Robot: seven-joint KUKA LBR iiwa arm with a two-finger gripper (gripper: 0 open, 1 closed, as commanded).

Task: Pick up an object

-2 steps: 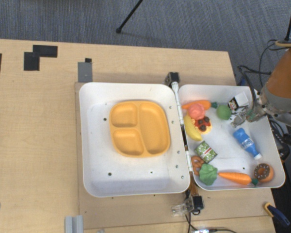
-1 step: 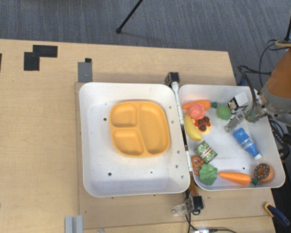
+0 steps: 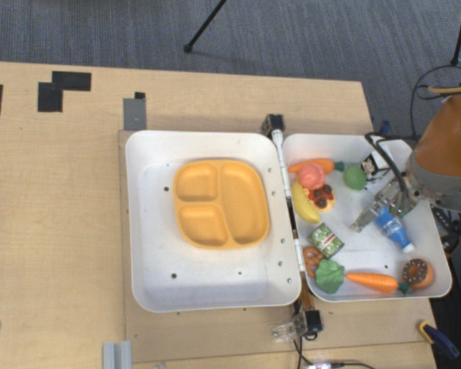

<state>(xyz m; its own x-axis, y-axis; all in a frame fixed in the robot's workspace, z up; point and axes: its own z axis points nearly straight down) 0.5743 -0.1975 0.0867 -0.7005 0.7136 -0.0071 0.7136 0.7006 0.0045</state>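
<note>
The fingers [image 3: 366, 219] stand apart as far as I can make out, slanting down and to the left from the wrist, and I see nothing between them. The gripper [image 3: 376, 215] is low over the middle of the right bin [image 3: 443, 261]. The arm [image 3: 450, 141] comes in over the bin's right wall, with its orange band showing above the grey wrist.

The nearest thing is a blue bottle [image 3: 394, 231], lying on its side just to the lower right of the gripper. Its white cap end points to the bin's lower right corner. It has a pale band around it, but I cannot read any writing there. Whether a finger touches it I cannot tell.

The other objects lie around the gripper in the same bin:
- A green ball [image 3: 355, 177] sits above it, near the far wall.
- A pink fruit [image 3: 313, 176] and a banana [image 3: 304, 204] lie by the left wall.
- A small green box [image 3: 325, 241] lies tilted below the banana. Its printed label is too small to read.
- A leafy green [image 3: 330, 276] lies in the near left corner.
- A carrot [image 3: 373, 282] lies along the near wall, just right of the leafy green.
- A donut [image 3: 416, 274] sits in the near right corner.

The left bin [image 3: 150, 283] holds an orange plate [image 3: 219, 204] with three compartments, lying flat near its middle. Black tape [image 3: 61, 89] marks the bench [image 3: 54, 229] at its far left, with no lettering I can see.
</note>
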